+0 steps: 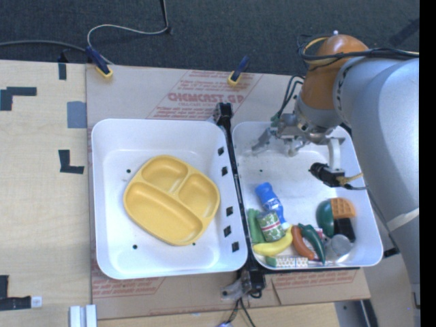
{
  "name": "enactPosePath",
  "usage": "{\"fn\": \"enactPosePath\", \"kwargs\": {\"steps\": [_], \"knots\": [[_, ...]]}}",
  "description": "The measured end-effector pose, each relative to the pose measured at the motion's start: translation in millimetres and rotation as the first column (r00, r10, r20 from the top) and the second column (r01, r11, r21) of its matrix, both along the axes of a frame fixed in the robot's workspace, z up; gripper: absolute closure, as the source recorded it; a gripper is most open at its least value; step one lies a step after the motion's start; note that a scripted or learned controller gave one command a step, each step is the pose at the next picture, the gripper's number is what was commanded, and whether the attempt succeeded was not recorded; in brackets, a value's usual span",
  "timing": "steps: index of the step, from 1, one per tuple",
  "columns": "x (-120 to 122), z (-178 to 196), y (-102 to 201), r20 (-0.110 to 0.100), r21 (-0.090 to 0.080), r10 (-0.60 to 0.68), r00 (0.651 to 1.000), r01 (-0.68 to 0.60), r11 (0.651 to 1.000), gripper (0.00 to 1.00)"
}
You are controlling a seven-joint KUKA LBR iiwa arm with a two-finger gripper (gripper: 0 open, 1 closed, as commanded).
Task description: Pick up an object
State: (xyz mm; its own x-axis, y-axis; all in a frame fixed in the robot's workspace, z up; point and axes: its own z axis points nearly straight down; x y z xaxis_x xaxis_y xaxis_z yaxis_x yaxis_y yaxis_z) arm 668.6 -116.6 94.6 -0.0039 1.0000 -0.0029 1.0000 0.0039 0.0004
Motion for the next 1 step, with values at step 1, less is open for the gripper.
{"fn": "enactPosePath", "kwargs": {"steps": [1], "knots": [[-80.4, -9.2, 21.3, -0.001, 0.003, -0.004, 1.0, 0.004, 1.0, 0.0]]}}
